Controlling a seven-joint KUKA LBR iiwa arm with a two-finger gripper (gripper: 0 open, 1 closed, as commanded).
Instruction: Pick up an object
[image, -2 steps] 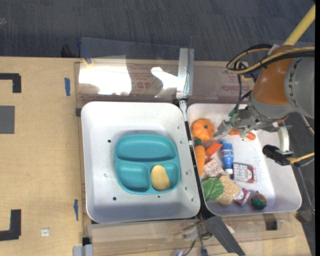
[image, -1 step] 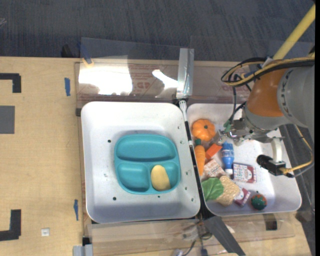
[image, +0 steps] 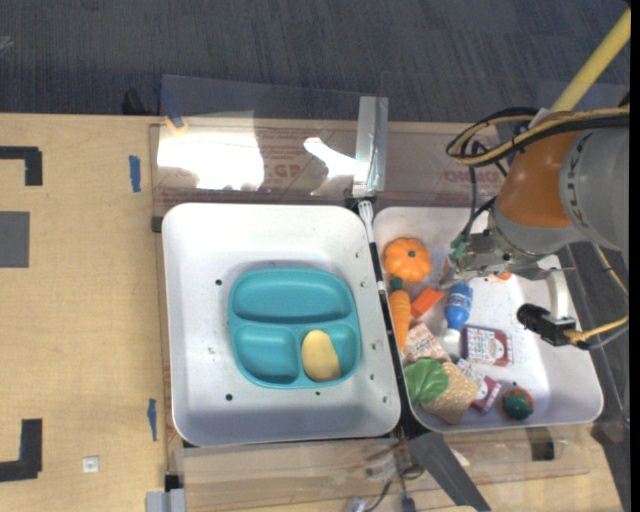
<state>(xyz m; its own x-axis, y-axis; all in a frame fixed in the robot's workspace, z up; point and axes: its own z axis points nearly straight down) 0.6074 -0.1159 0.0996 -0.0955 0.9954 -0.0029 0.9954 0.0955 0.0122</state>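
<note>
The right bin (image: 575, 385) holds a pile of toy food. An orange pumpkin (image: 408, 258) lies at its far left, with a carrot (image: 400, 315) just below it. A small blue bottle (image: 457, 306) stands near the middle. My gripper (image: 462, 262) hangs over the bin's upper middle, right of the pumpkin and just above the bottle. The wrist body hides what is under it. In the left bin (image: 190, 300), a teal divided tray (image: 280, 310) carries a yellow potato (image: 320, 355) in its lower right compartment.
Toward the right bin's front lie a green leafy toy (image: 425, 380), a tan bread piece (image: 455, 390), a pink-edged card (image: 485, 346) and a small red-green ball (image: 517, 403). A metal divider (image: 368, 150) stands behind the bins. Cables (image: 480, 140) loop near the arm.
</note>
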